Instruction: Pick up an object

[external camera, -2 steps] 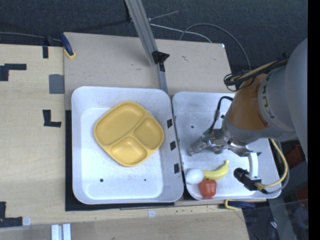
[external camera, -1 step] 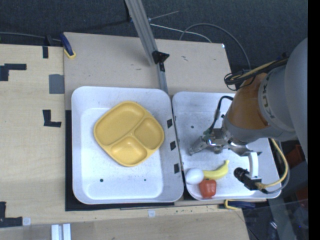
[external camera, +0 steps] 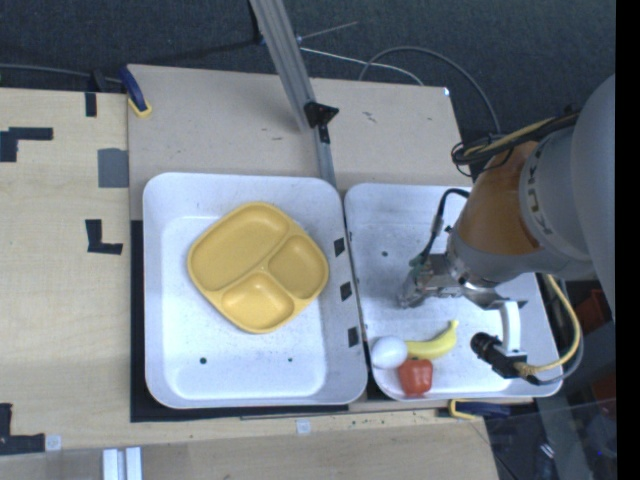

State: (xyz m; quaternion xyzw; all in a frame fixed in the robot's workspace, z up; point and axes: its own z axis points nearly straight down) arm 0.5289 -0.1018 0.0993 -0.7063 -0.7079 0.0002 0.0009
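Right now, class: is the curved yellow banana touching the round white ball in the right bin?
Touching. The camera view shows the banana's left tip meeting the white ball with no bin floor between them.

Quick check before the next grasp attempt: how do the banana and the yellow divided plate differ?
The banana lies in the right bin, near its front edge; the yellow divided plate sits in the left bin. The banana is far smaller, a slim curved piece, while the plate is broad, flat and split into three compartments. The banana lies close beside a white egg-like ball and a red item; the plate lies alone. Both are yellow.
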